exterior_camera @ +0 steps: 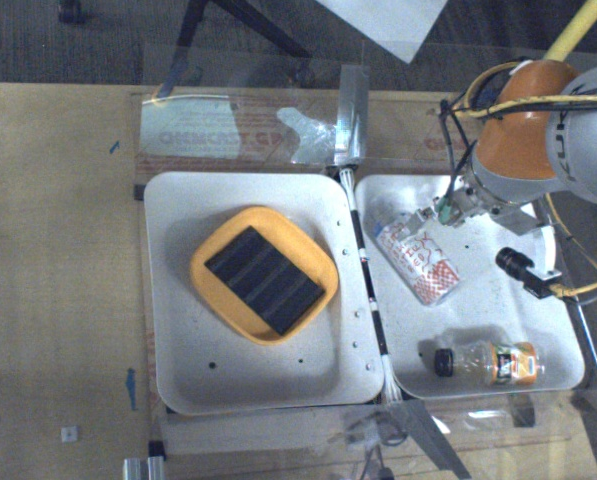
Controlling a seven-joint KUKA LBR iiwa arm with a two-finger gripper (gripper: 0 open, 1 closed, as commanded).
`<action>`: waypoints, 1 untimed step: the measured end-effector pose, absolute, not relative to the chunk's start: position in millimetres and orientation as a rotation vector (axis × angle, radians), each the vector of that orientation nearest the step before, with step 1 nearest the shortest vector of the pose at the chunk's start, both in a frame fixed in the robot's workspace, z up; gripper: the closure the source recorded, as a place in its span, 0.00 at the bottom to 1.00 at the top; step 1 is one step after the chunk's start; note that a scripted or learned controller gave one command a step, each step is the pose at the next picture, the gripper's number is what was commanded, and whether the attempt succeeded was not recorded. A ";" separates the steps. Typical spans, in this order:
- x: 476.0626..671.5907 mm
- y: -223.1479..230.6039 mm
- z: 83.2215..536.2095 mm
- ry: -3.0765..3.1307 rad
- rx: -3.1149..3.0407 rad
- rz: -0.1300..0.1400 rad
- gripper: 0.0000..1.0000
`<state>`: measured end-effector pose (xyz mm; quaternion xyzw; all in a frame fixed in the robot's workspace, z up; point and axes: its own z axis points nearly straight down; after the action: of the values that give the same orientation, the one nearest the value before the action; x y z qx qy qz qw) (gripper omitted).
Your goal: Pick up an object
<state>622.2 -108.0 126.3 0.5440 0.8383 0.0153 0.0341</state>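
Gripper point(448, 211) hovers in the right bin point(568, 368), just beside the red-and-white packet point(419, 258); whether it's clenched or released, I cannot tell; bottle point(488, 361) lies near the front; yellow tray point(263, 273) fills the left bin point(168, 348).

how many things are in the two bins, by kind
Yellow dish with a dark ribbed insert, in the left bin: 1
Red-and-white patterned packet, in the right bin: 1
Clear bottle with an orange label and a black cap, in the right bin: 1
Total: 3
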 end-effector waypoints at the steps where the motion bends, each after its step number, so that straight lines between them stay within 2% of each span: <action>1: 622.0 -108.1 126.3 2.582 1.668 0.048 0.00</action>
<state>622.0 -108.1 126.3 0.5422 0.8394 0.0154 0.0338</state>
